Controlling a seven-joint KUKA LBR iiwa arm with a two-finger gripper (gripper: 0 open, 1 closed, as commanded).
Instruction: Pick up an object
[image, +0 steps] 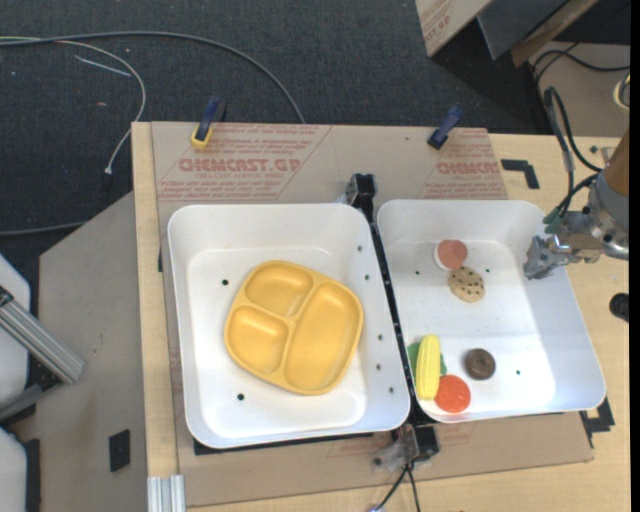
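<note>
White right bin held every candidate. Gripper hung over its rim on the arm's side, nothing seen between its tips; whether they stood apart or together could not be told. Nearest lay the speckled cookie, just inward of the gripper, touching a pink-topped round piece. Corn cob, long axis running near-to-far, tomato and brown doughnut sat farther off. Arm entered low across the bench edge, wrist bent inward.

Left bin: middle taken by yellow divided plate; bare floor along the walls.
Right bin: centre open; cookie, pink disc at far side; corn, tomato, brown piece crowd near wall.
</note>
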